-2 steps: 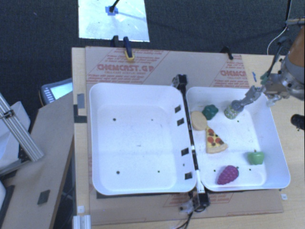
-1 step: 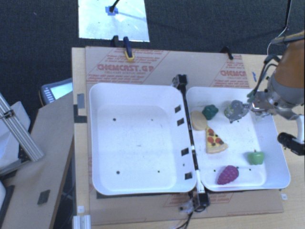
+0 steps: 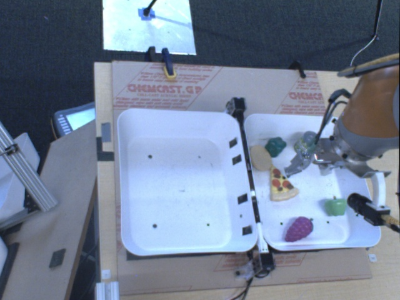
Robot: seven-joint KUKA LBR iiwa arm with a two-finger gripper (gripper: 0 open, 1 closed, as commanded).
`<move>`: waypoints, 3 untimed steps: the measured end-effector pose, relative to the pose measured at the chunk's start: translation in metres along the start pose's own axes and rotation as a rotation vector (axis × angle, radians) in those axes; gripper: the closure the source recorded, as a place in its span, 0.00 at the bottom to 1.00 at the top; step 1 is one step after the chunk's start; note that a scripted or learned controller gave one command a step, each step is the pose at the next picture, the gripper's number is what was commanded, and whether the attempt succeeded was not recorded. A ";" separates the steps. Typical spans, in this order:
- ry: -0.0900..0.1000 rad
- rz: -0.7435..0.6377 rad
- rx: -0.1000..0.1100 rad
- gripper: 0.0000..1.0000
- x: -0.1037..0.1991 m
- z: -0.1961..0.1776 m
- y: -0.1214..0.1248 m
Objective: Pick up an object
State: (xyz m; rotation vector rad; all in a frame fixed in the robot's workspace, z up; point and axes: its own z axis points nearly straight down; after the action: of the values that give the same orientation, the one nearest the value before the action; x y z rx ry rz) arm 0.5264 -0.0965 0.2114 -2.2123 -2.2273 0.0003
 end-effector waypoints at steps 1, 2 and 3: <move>0.001 -0.002 0.000 0.00 0.053 0.029 0.006; -0.002 0.009 0.001 0.00 0.010 0.075 -0.018; -0.002 0.005 -0.005 1.00 0.013 0.063 -0.015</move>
State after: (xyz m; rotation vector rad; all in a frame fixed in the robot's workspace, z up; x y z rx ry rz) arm 0.5110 -0.0835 0.1486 -2.2210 -2.2251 -0.0029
